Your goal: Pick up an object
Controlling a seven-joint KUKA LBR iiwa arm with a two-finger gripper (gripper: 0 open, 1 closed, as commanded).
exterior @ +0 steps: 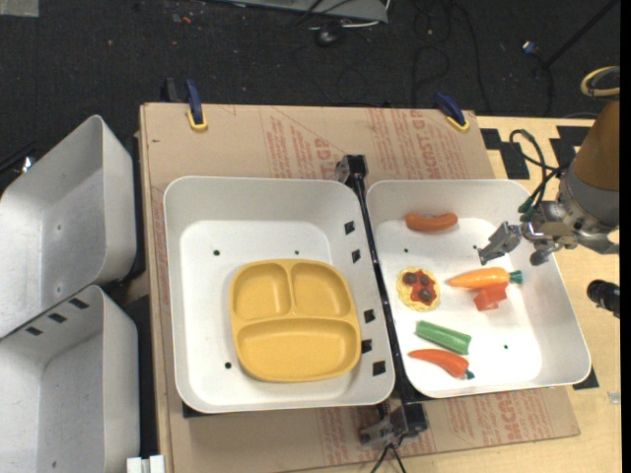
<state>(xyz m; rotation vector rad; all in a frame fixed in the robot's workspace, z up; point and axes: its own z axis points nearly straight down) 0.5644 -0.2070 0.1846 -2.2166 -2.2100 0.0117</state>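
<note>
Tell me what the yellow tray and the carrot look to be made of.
Yellow tray: apparently moulded plastic, smooth and slightly glossy, with rounded compartment ridges and an even colour. Carrot: probably toy plastic or rubber, a uniform orange with a flat green tip; too small here to tell hard from soft.

Both bins, the left bin [187,264] and the right bin [562,348], look like smooth white moulded plastic with a soft sheen. The yellow divided tray [294,320] is matt plastic, evenly coloured. The toy foods appear to be glossy plastic: the sausage [431,222], the carrot [480,278], the small red piece [488,299], the green pod [443,336] and the red chilli [440,362]; the little round pizza [418,287] looks duller and slightly textured. The worktop [256,141] is covered with tan cardboard, matt, printed in faded red. The tool [520,243] seems grey metal with a dull shine, below a smooth orange band [599,161].
</note>
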